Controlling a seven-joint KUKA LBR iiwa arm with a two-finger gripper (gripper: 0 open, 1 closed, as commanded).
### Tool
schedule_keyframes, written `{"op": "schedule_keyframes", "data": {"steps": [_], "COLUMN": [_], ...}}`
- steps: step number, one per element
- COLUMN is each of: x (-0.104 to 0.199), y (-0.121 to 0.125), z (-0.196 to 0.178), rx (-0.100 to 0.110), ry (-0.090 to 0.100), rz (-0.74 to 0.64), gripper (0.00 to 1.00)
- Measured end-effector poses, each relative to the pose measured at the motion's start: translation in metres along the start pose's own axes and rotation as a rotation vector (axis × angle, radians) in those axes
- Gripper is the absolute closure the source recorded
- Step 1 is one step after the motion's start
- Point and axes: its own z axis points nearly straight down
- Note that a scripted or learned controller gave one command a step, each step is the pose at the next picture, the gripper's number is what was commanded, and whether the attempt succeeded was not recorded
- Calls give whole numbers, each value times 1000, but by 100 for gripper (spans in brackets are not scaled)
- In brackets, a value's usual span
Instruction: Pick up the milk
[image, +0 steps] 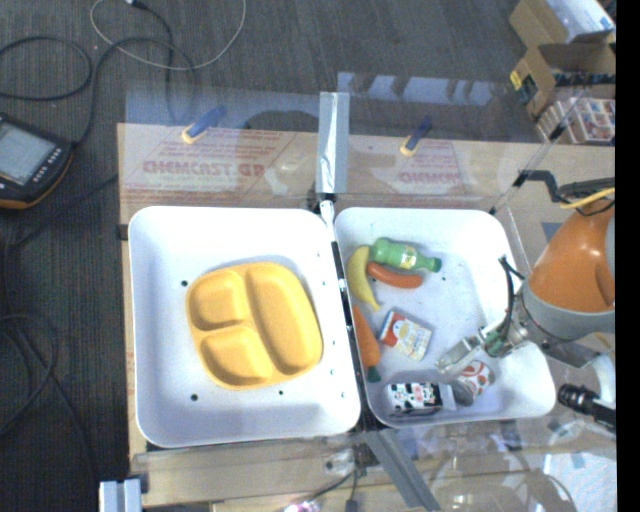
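Starting at the left, one white bin (160, 300) holds a single yellow divided tray (256, 322), and beside it the right bin (470, 225) carries the clutter: one banana (360, 278), one carrot (366, 342), one green bottle (405, 257), one hot dog (396, 277), one small red-and-white carton (404, 335), and at the near edge the milk (415, 396), one cow-patterned carton lying on its side. It looks light and boxy, probably a stiff toy with slick faces, best pinched across its narrow flat sides. Just right of it the gripper (468, 352) hovers low, fingers spread a little with nothing between them.
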Motion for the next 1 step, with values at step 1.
{"op": "schedule_keyframes", "data": {"steps": [1], "x": [10], "y": [6], "z": [17], "rx": [-6], "ry": [-10], "rz": [2], "gripper": [0]}}
